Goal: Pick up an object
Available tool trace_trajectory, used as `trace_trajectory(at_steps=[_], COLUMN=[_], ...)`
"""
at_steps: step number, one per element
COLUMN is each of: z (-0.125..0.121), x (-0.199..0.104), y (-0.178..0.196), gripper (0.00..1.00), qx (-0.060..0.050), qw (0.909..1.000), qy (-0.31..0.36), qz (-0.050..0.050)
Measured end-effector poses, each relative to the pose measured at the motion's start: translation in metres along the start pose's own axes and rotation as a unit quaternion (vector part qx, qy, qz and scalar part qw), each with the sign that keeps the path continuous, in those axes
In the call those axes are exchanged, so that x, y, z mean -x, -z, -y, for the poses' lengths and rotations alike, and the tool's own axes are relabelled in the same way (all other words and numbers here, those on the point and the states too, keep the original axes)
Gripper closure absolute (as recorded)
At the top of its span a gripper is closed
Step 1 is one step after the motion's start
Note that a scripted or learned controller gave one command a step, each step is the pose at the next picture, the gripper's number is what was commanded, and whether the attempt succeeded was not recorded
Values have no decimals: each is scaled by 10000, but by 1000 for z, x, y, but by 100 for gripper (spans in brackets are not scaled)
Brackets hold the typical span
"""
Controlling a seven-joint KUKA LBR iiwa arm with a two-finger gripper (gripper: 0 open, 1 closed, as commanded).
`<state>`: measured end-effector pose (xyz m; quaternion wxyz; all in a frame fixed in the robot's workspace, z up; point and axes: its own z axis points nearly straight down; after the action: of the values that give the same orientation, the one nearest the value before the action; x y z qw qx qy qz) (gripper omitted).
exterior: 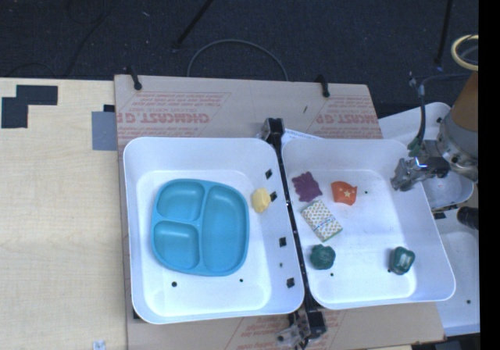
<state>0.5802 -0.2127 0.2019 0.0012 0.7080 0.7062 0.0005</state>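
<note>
Camera view is showing the end effector (408, 173) hovering at the right bin's (437, 262) far rim; its state cannot be told. Nearest, the orange piece (344, 193) is lying flat, risking a slipped grasp.

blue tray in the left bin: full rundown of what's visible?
The blue tray is a light blue, matte, plastic-looking plate with rounded corners and three compartments: two smaller ones stacked on its left side, one large one on its right. It lies flat, right way up, slightly rotated, on the floor of the left bin, towards the bin's left. Its compartments hold nothing. A small yellow object sits just off its upper right corner, apparently not touching.
</note>
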Motion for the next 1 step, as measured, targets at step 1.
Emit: trace_trajectory(at_steps=[1], z=[-5], x=[-2], y=[63], gripper=[100], qx=[10], qw=[10000], qy=[22], qz=[2])
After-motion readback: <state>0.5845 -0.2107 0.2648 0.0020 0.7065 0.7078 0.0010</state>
